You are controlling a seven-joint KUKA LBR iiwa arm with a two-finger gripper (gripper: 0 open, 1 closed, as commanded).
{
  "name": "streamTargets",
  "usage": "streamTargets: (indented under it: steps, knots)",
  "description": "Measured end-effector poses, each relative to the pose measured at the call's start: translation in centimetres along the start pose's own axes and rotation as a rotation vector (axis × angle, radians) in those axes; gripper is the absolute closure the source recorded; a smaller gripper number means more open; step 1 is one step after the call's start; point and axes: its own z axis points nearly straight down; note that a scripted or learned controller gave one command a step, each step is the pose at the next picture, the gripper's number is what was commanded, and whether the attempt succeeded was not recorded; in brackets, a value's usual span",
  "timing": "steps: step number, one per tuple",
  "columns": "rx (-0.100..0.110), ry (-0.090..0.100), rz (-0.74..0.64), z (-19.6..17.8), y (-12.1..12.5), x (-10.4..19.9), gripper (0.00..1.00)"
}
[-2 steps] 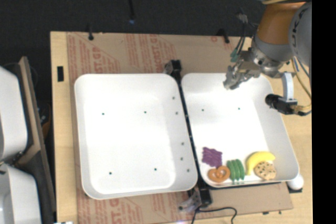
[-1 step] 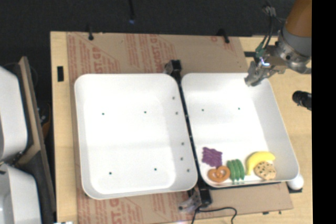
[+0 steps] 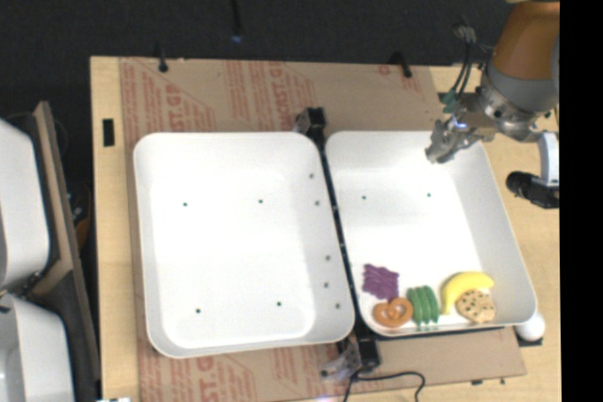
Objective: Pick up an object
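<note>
Several small toy foods lie along the near edge of the right bin [image 3: 471, 202]: a purple grape bunch [image 3: 380, 279], an orange pretzel-like ring [image 3: 392, 313], a green piece [image 3: 425, 304], a yellow banana [image 3: 468, 282] and a speckled cookie [image 3: 476, 304]. My gripper [image 3: 443, 148] hangs over the far right corner of that bin, well away from the toys. Nothing is visible between its fingers.
The left bin [image 3: 236, 240] sits beside the right one, with a black clip [image 3: 310, 120] at the far end of the seam between them. Both rest on a cardboard sheet [image 3: 217, 94]. White equipment [image 3: 24, 231] stands at the left edge.
</note>
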Motion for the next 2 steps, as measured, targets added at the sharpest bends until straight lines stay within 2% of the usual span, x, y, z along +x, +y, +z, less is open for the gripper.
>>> streamTargets:
  steps: [1,2]
  knots:
    - [-0.002,0.0,0.0,1.4,0.2,1.3,1.0]
    - [-0.003,0.0,-0.001,1.0,0.7,2.5,1.0]
